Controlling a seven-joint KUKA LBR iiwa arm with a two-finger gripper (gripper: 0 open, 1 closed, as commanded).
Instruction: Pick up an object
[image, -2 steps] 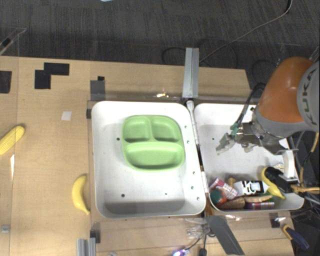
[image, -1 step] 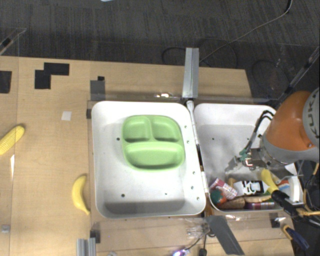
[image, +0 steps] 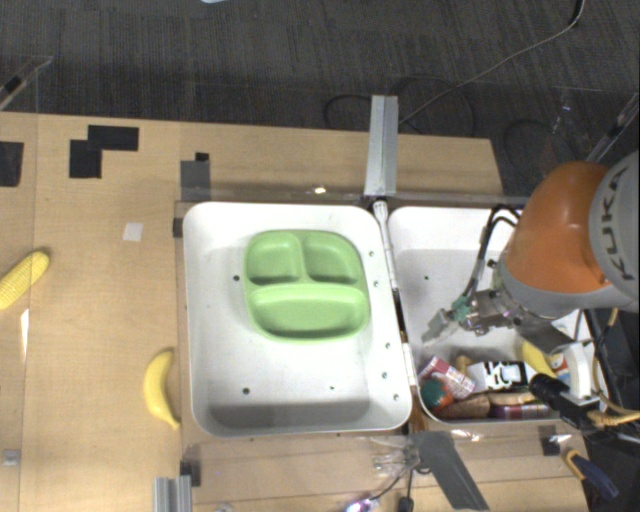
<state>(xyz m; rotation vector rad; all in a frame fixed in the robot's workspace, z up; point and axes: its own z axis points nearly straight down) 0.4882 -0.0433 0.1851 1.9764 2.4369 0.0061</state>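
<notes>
My gripper (image: 462, 316) hangs over the middle of the right bin (image: 430, 250), below the grey arm and its orange band (image: 560, 235). A pile of small objects lies along that bin's front edge, just below the gripper. It includes a red and green item (image: 438, 384), a black and white package (image: 505, 375), a yellow piece (image: 536, 355) and a brown item (image: 470, 406). Nothing shows as held in the gripper.
The left bin (image: 215, 390) holds a green divided plate (image: 304, 283). A banana (image: 158, 388) and a yellow corn cob (image: 22, 279) lie on the wooden bench left of the bins. A metal post (image: 381, 145) stands behind the divider between the bins.
</notes>
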